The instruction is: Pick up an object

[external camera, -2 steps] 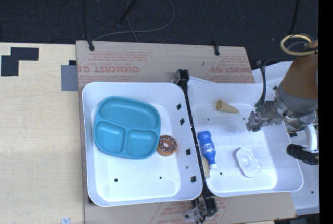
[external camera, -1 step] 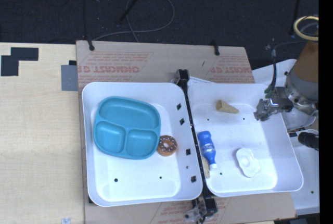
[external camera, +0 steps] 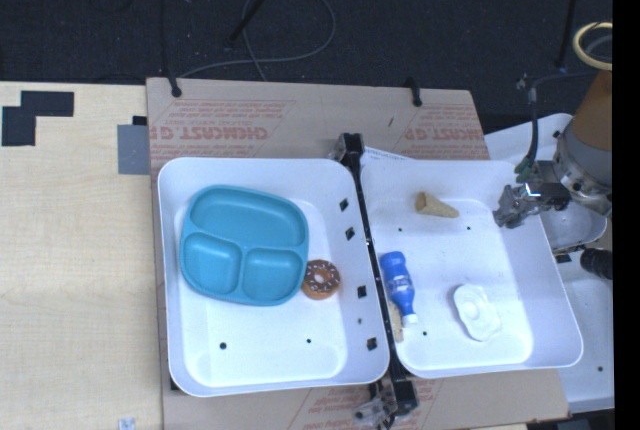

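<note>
Blue plastic bottle looks light, slick; I'd grip its midbody. My pincer hovers right, state unclear.

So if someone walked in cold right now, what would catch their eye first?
Probably the blue tray filling much of the left bin, with a donut touching its lower right edge. Next, the blue bottle lying along the right bin's left wall, and the pincer over that bin's upper right rim.

One fixed camera above, perhaps fairly high, slanting down over both bins.
</note>
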